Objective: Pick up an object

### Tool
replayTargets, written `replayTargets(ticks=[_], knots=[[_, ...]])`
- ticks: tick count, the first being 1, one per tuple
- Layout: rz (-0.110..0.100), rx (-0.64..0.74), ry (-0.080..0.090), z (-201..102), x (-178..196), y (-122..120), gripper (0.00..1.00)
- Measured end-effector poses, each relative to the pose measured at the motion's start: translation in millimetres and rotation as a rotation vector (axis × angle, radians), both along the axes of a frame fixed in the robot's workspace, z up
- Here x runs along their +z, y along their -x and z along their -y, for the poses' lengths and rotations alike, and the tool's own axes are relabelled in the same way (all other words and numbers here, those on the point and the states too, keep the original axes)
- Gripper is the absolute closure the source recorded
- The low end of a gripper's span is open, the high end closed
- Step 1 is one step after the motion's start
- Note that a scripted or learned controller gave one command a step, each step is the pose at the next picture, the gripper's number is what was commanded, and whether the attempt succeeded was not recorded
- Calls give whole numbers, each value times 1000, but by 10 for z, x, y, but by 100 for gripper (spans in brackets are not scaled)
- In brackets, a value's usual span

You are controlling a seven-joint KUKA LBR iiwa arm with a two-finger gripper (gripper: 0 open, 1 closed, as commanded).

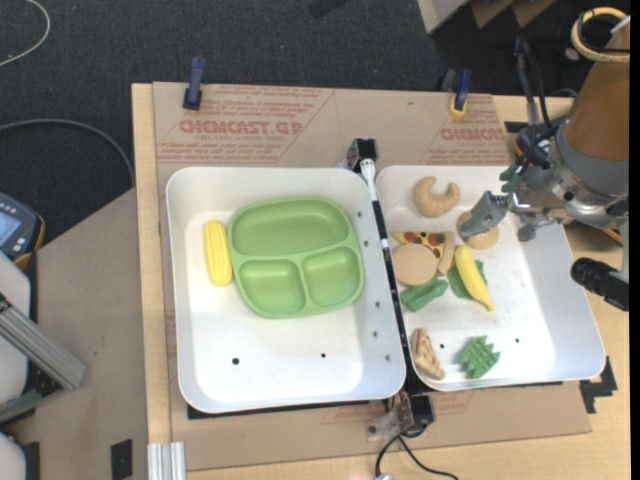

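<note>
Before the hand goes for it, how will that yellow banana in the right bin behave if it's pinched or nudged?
The banana looks like smooth toy plastic, so probably light, stiff and a bit slippery. Its curved, rounded body may rock or spin when nudged. Green pieces lie against it and would likely shift too.

We see two white bins: the left bin [190, 298] carries a light green divided tray [295, 256] and a yellow corn cob [217, 252]. In the right bin [560, 318] lie a tan croissant [436, 196], a yellow banana [472, 276], a beige round bun [415, 264], dark green pieces [424, 294], a bright green leafy piece [479, 356] and a pizza slice [421, 238] with red dots. The tabletop [300, 118] is brown with red lettering. The tool [484, 216] is grey.
</note>
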State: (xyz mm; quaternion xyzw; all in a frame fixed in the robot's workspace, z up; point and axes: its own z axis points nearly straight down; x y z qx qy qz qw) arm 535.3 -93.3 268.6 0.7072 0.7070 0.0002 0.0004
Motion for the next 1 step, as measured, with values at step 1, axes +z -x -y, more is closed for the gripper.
replayTargets(ticks=[1], knots=[[3,1,1,-1,105,-6,100]])
